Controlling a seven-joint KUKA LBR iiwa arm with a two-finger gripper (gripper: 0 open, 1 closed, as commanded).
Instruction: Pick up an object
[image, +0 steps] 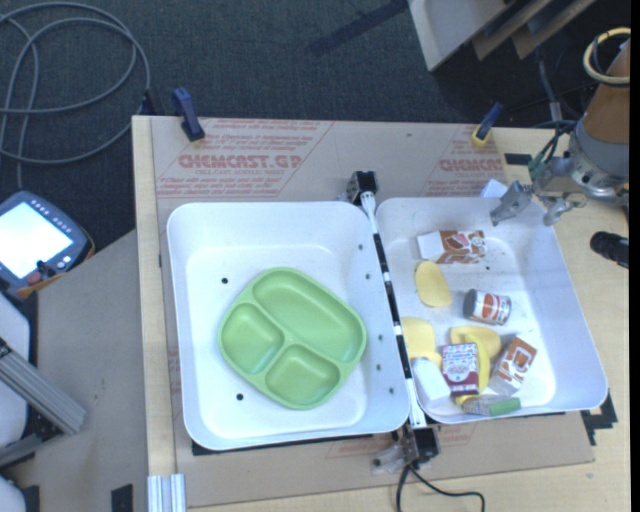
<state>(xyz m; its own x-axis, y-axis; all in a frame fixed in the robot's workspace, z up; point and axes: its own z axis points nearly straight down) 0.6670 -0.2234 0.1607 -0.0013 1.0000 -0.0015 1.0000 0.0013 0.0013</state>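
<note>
Camera view: pincer (522, 203) hovers at right bin's (575, 310) far edge, can't tell jaw state; approach step, needs descent onto packet (452, 245).

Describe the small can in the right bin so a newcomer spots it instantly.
Start at the right white bin, the one crowded with small items. Near its middle, right of a pale yellow oval piece, lies the small can on its side. It is the only cylinder there, with a red-and-white label; its neighbours are flat packets or yellow pieces.

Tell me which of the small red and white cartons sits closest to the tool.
The carton at the right bin's far end, just below the tool. The other two cartons lie at the near end.
</note>
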